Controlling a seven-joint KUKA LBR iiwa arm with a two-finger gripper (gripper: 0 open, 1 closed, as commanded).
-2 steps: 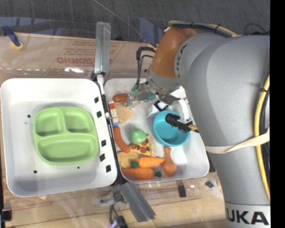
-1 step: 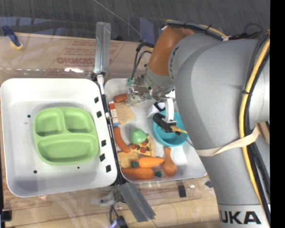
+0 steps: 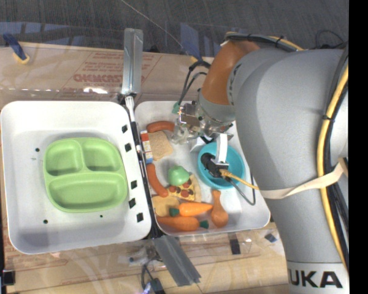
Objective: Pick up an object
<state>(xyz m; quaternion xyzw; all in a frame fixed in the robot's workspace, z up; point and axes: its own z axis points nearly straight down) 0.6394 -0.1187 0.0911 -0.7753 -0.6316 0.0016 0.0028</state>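
Note:
The right bin (image 3: 257, 210) holds several toy foods. A reddish sausage (image 3: 160, 127) lies at its far left, with a tan bread slice (image 3: 162, 146) just below it. Further down are a second sausage (image 3: 157, 180), a green vegetable (image 3: 178, 176), a pizza slice (image 3: 188, 192), a carrot (image 3: 194, 209), an orange hot dog (image 3: 179, 223) and a brown drumstick (image 3: 219, 212). A blue bowl (image 3: 232, 159) sits at the bin's right. My gripper (image 3: 184, 129) hangs low over the bin's far part, right beside the top sausage and the bread.
The left bin (image 3: 18, 164) holds a green divided plate (image 3: 84, 174). A metal divider (image 3: 132, 63) runs between the bins at the back. The grey arm covers the right bin's far right corner and the bench beyond it.

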